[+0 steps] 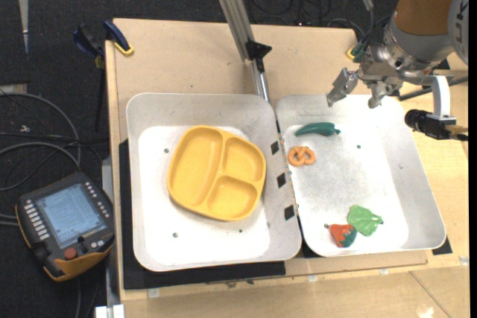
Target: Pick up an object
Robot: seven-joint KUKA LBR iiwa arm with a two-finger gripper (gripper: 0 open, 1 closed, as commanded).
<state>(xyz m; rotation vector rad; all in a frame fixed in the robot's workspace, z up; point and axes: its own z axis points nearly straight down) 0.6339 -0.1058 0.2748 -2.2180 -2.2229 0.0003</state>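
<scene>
At the far left of the frame we see a teach pendant [65,223] lying on the dark floor, its screen lit but too small for us to read. On the bench [186,56], the left bin [149,130] carries a yellow divided plate [218,173], probably set there as the drop-off side. Moving right, the right bin [387,160] holds the candidates for picking: a pretzel-shaped piece [302,156] just beside the divider, a green pepper-like item [318,129] above it, and near the lower edge a green leafy piece [364,220] touching a red-orange one [343,234]. They lie scattered, which we judge leaves room for a grasp from above. In the upper right, the hand [358,91] hovers over the bin's top edge, fingers apart and holding nothing. We find no legible brand or label anywhere.
</scene>
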